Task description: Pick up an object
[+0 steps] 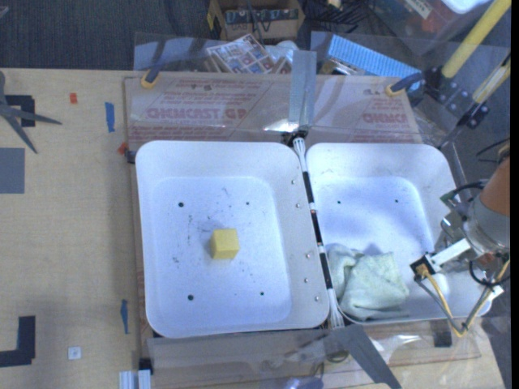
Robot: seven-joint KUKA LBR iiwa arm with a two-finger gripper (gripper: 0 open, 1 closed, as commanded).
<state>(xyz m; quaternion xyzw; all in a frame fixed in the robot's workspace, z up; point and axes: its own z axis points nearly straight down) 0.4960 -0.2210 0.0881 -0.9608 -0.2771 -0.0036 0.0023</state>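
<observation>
Two bins, two candidates, nothing gripped yet

We see the yellow block (225,244) alone mid-floor in the left bin (162,168), an easy target. A crumpled cloth (369,278) fills the right bin's (422,168) near corner. Beside it, the gripper (438,259) sits at the right rim; we cannot tell its state.

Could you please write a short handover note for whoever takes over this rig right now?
Gripper: at the right bin's right edge, above the floor; nothing visibly held, finger state unclear.
Yellow block: lying free near the middle of the left bin.
Pale crumpled cloth: in the right bin's near left corner, just left of the gripper.
Done: nothing picked yet.
Left: grasp and lift one object; the cloth is nearest.
</observation>
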